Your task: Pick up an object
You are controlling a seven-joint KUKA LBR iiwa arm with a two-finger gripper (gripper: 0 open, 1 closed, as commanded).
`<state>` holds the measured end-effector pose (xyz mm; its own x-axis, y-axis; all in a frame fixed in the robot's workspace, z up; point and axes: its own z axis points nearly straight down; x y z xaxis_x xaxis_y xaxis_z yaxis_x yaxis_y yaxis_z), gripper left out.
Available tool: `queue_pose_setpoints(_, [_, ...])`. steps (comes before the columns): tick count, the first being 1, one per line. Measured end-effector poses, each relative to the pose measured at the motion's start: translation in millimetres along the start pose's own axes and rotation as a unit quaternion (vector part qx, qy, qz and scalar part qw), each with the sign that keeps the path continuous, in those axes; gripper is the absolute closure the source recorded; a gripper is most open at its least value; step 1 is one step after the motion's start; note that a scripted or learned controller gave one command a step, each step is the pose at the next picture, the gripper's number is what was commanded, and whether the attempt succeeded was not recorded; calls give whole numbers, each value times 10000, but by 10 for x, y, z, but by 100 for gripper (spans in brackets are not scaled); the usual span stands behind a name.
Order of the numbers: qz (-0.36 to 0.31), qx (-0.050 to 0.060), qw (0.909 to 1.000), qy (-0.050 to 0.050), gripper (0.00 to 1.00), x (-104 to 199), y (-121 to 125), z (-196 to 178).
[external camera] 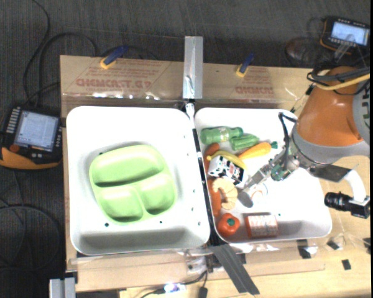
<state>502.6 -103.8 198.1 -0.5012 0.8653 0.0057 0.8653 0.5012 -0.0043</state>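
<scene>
The right bin [301, 207] holds a heap of toy food along its left side. In it lie a green bottle [221, 133], a green pepper [244, 143], a yellow and orange piece [257, 151], a black and white item [222, 166], a cream piece [222, 185] and a tomato [229, 223]. A red-brown box [261, 225] lies near the front wall. My gripper [247, 194] reaches down and left from the orange-banded wrist [326, 126]. Its tip sits low in the bin, right beside the cream piece and below the yellow and orange piece.
The left bin [81, 126] holds a green divided plate [132, 182]. A metal post [193, 67] stands behind the wall between the bins. Handheld screens lie at the far left [30, 135] and the top right [347, 33]. Cables run over the dark floor.
</scene>
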Motion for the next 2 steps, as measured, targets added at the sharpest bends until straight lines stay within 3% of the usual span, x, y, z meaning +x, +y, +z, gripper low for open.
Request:
queue_pose_setpoints(1, [2,10,10000,13,100,2,4,-73])
queue_pose_setpoints(2, [843,1,9964,-10,100,427,225,169])
